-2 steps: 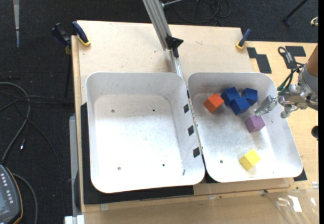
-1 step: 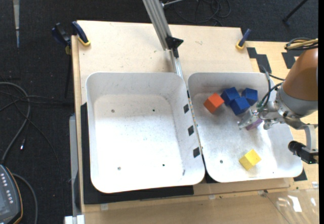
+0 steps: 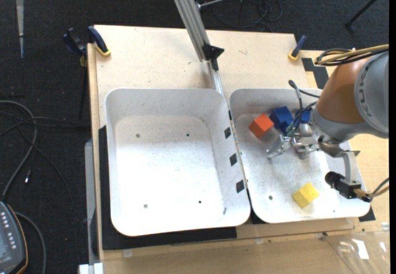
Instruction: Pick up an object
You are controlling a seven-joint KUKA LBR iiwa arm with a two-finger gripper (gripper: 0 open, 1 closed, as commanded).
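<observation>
I am lowering my gripper (image 3: 279,148) into the right bin (image 3: 346,211), its fingers (image 3: 274,152) spread and gripping nothing, because the orange cube (image 3: 262,125) sits just beyond their tips, the blue block (image 3: 282,116) beside it and the yellow cube (image 3: 305,195) well behind.

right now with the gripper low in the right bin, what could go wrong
1. The gripper is beside the orange block and blue block, which sit close together; it may nudge one rather than grasp it.
2. Those blocks lie near the bin wall, so a push could wedge them there.
3. The yellow block lies apart, unaddressed.
</observation>
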